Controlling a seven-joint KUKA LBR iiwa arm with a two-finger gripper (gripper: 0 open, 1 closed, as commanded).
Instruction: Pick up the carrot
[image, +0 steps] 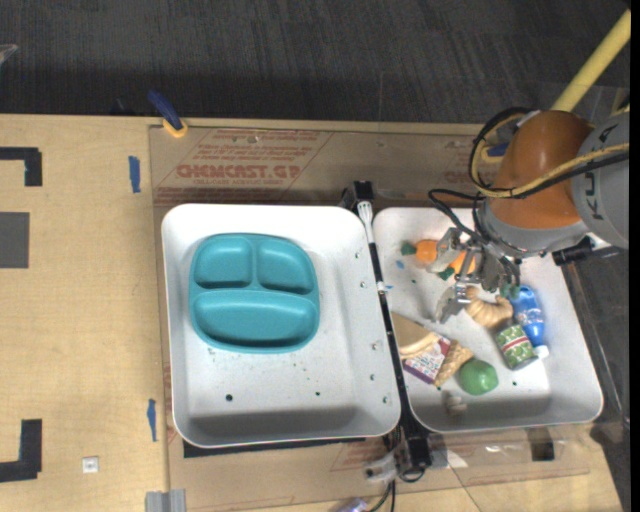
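Currently the gripper (468, 290) is being held low over the right bin (575, 395), fingers parted and closed on nothing. The carrot (430, 251) is lying near the bin's far-left rim, crowded by a bottle (529, 312) and can (516, 346) nearby.

- A left white bin (270, 415) sits at the centre of the frame, holding a teal divided plate (255, 291) in its upper half.
- A right white bin (570, 400) lies just beside it, toward the right of the frame.
- In the right bin's lower part: a green round fruit (479, 377), a green-and-red can (517, 346), a blue-and-white bottle (529, 312) and a purple-and-tan packet (433, 358), close together.
- A brown cardboard sheet (240, 165) with red print lies under both bins.
- A blue-and-yellow clamp (167, 112) sits at the upper left.
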